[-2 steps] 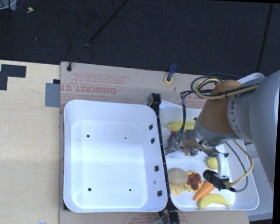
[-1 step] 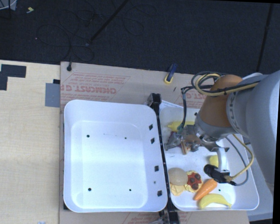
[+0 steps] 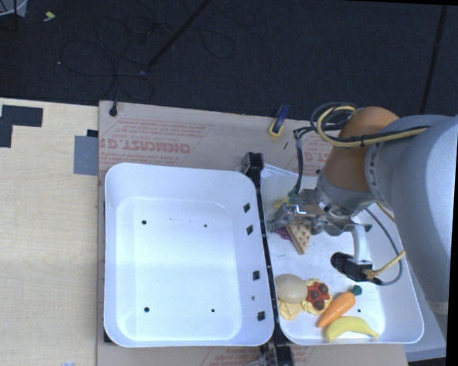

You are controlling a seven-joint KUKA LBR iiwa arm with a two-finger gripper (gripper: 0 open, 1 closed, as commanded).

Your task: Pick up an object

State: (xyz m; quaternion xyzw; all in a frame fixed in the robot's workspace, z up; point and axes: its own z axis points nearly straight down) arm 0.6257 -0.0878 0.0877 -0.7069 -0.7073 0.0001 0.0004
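My gripper hangs low over the upper left part of the right bin, under the grey wrist with its orange band. A tan, wedge-shaped toy shows just below the gripper, touching or partly under it. Near the bin's front lie a beige egg-like toy, a red and yellow toy, an orange carrot and a yellow banana. The arm hides the bin's upper right part.
The left bin stands beside the right one, with a black divider between them. A black cable fitting hangs from the arm over the right bin. A blue and yellow clip sits on the cardboard behind.
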